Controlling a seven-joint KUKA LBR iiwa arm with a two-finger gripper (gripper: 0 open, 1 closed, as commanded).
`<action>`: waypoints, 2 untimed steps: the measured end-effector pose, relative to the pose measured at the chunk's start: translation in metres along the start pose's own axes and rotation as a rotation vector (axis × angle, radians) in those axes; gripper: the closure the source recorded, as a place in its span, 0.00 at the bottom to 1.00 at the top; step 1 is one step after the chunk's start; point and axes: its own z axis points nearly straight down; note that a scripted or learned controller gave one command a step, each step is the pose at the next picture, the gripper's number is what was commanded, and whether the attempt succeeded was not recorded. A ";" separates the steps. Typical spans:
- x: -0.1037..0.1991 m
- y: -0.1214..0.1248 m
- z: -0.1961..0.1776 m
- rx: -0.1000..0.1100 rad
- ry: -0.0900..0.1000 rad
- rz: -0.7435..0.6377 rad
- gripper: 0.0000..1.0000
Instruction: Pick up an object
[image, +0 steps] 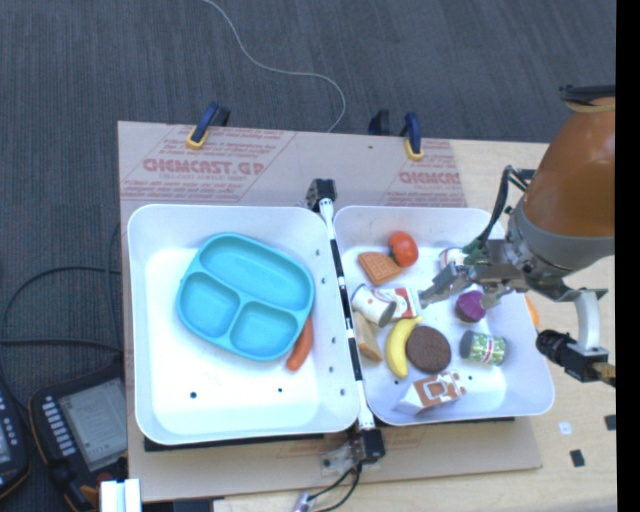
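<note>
Camera view | gripper (462, 280) hung over right bin (540, 385), fingers spread, nothing between them, purple ball (470, 305) just beside | right bin crowded: tomato (403, 247), cookie (429, 348), banana (399, 345), green can (484, 348) | left bin (150, 400) held blue tray (245, 296), carrot (299, 347) at its edge, open floor along near side

Arm (585, 190) cut off at right edge; pincer (462, 280) fingers unclear.

Both white bins (150, 330) look smooth, glossy plastic. Blue divided plate (245, 297): plastic w/ soft sheen. Tabletop (215, 165): matt brown board, printed. Floor (100, 60): rough grey carpet. Arm's orange band (580, 180): smooth, semi-gloss.
</note>
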 end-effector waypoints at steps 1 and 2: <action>-0.031 -0.017 0.127 0.005 0.001 0.002 0.00; -0.002 -0.013 0.179 -0.009 -0.005 0.004 0.00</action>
